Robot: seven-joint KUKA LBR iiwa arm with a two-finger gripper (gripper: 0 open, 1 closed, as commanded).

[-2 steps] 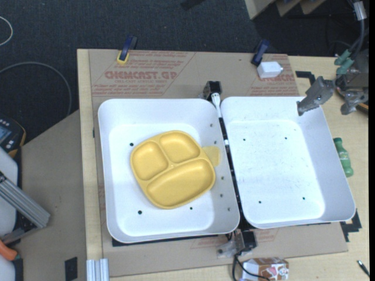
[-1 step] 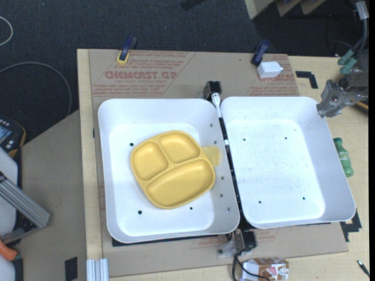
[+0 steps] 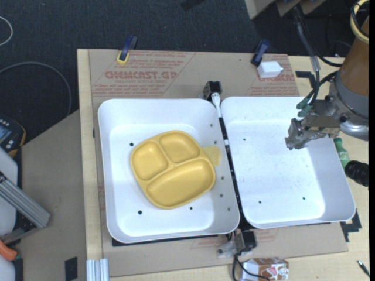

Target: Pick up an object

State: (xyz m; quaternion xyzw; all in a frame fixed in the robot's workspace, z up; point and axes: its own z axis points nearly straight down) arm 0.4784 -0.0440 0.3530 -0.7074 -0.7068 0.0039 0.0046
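Your target is the yellow plate (image 3: 171,169), a divided dish with three compartments, lying flat in the middle of the left bin (image 3: 111,133), turned a little so its big compartment faces the near right corner. A small tab sticks out of its right edge toward the seam between the bins, and that looks like the easiest place to take hold, since the plate's body is broad and shallow and would likely be too wide to pinch across. The gripper (image 3: 297,138) hangs over the right bin (image 3: 281,209), toward its far right part, well apart from the plate; nothing shows between its fingers, and whether they are wide or narrow you cannot tell from this slant. To do the step well, you would carry the arm left across the seam, line the fingers up across the rim or a divider wall, and come down straight. Watch for the plate sliding on the smooth bin floor if one finger touches first, and for a thin rim slipping out as you lift.
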